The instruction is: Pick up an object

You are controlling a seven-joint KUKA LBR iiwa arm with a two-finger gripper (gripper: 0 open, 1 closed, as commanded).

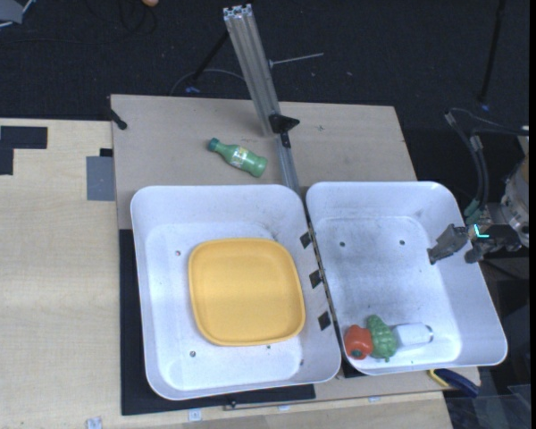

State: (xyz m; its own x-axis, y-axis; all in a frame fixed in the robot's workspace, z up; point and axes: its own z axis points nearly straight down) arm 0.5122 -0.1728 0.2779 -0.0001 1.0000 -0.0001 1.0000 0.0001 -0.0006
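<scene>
At frame right, hand point(448, 245) over right bin point(469, 329) rim, grip state unreadable; judge best approach: descend vertical onto red-green toy point(370, 340) at lower-left corner, clear of wall.

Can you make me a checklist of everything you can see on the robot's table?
Surface: tan bench bearing two white bins, left bin and right bin, side by side.
Job's things: yellow plate flat in the left bin; red item, green item and white item bunched at the right bin's near edge.
Clutter: green bottle lying on the bench behind the bins.
Grippers: gripper at the right bin's right rim, holding nothing visible.
Cables: dark cables by the arm.
Surroundings: slanted metal rail; black floor.
</scene>
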